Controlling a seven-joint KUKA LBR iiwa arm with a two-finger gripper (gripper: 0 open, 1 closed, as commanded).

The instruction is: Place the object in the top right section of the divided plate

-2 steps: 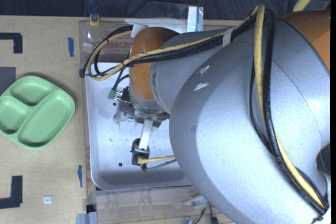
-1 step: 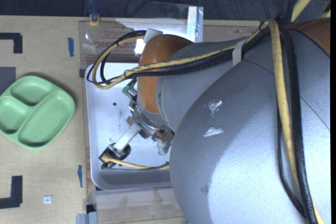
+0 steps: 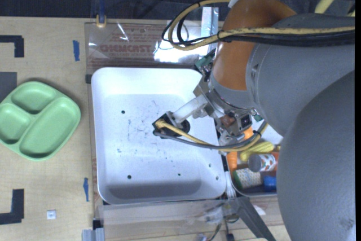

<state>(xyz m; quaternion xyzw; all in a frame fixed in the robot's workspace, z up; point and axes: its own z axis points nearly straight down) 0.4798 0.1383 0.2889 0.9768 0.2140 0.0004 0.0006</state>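
Green divided plate (image 3: pixel 39 120): lies flat on the wooden bench (image 3: pixel 51 189) at 9 o'clock, outside both bins and just beside the left bin's left wall. It has three sections, two small ones toward 10 o'clock and one large one toward 4 o'clock.

Left white bin (image 3: pixel 113 178): occupies the centre of the frame. Its floor carries dark scuff marks and a few small dark spots.

Arm (image 3: pixel 293 82): enters from 3 o'clock, with its orange band toward 1 o'clock. It covers most of the right bin (image 3: pixel 240 192), which sits at 4 o'clock.

Gripper (image 3: pixel 232 128): sits just right of centre, over the divide between the two bins and well apart from the plate. Whether it is open, closed or gripping something cannot be told from this angle.

Small items (image 3: pixel 256 163): a cluster in the right bin at 4 o'clock, just below the gripper and partly under the arm. Yellow, orange, green-speckled and blue pieces are visible. Which of these is the task's object cannot be told.
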